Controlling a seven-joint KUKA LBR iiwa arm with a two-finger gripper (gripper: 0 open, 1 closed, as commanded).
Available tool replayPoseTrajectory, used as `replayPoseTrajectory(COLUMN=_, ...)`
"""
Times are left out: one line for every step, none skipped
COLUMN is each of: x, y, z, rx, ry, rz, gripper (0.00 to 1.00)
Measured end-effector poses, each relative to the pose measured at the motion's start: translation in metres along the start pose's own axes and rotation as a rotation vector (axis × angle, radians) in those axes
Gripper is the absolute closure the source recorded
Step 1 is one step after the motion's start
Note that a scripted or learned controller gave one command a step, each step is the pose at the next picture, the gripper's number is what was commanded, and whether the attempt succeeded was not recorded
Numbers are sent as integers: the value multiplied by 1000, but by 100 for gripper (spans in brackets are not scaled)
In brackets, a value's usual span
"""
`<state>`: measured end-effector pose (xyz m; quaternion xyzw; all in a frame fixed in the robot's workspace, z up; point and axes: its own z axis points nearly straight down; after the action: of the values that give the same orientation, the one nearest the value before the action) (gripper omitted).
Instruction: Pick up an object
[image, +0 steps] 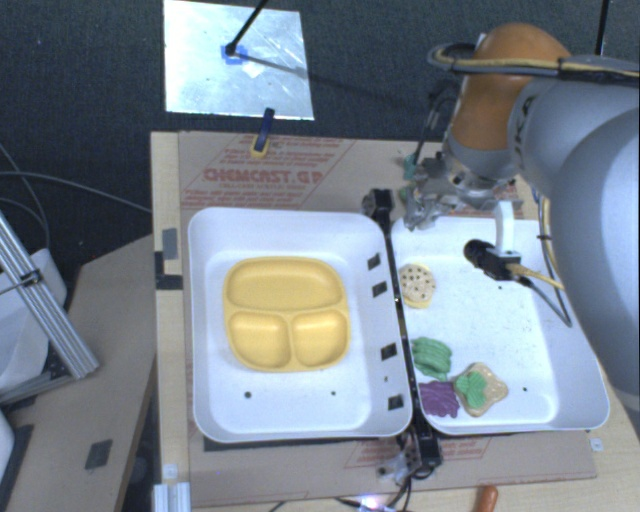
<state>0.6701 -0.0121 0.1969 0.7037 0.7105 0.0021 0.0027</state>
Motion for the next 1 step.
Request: replayPoseTrajectory(x=18, y=-70, z=13, rx=12, ry=2, rz=9, gripper=100)
